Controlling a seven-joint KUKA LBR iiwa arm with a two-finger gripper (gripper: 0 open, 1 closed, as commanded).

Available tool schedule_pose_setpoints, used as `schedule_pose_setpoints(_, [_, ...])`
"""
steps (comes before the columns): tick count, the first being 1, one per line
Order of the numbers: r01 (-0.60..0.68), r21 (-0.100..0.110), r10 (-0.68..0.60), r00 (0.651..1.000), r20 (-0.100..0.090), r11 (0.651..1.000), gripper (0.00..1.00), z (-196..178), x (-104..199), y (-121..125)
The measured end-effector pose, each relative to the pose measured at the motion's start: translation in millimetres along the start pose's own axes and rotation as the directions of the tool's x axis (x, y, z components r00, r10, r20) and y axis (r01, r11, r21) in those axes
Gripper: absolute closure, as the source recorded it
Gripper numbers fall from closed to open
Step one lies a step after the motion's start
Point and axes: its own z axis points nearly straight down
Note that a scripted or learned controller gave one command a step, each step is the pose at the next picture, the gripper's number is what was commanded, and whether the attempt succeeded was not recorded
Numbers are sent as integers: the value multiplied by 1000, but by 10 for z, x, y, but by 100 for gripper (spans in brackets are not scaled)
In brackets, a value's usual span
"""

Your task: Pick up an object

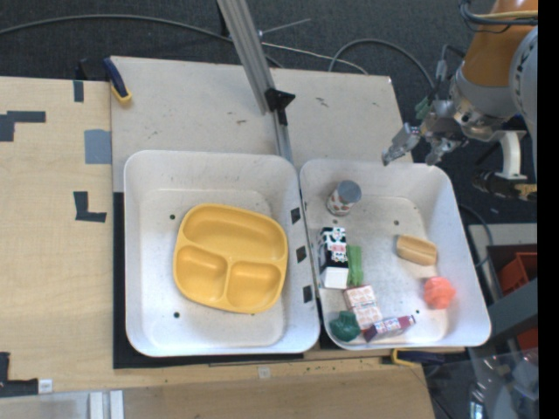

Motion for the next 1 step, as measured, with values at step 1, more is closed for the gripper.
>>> schedule_pose_setpoints(1, [0, 0, 0, 1000, 0, 1000, 0, 0, -2, -1])
